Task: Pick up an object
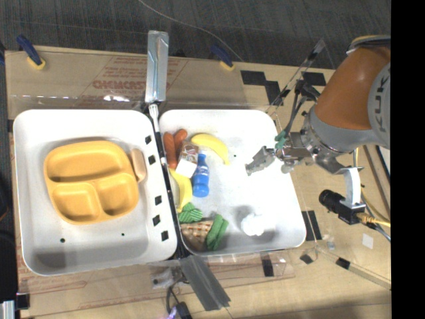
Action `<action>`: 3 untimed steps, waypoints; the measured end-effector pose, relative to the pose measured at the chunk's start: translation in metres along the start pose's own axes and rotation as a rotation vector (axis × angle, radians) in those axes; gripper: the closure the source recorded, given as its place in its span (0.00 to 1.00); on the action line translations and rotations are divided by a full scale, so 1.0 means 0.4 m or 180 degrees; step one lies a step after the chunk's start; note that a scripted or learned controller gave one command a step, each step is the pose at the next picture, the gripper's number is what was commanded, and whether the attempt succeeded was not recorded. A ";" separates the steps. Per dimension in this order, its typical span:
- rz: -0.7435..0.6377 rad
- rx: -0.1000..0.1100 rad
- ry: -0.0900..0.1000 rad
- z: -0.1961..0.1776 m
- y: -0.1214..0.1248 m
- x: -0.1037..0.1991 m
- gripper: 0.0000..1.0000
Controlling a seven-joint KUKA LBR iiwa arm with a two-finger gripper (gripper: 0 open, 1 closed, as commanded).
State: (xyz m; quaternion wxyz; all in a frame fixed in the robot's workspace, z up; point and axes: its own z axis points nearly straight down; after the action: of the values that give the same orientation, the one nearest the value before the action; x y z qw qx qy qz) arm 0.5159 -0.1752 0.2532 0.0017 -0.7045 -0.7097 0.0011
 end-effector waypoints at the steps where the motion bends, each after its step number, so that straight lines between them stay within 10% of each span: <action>1: -0.0530 -0.0015 -0.0008 -0.045 0.054 -0.086 0.00; 2: -0.0544 -0.0016 -0.0010 -0.071 0.056 -0.085 1.00; 3: -0.0621 0.0019 0.0008 0.170 0.065 -0.084 1.00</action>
State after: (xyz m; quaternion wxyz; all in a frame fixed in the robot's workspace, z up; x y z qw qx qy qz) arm 0.5420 -0.2084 0.1850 0.0047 -0.6320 -0.7749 0.0022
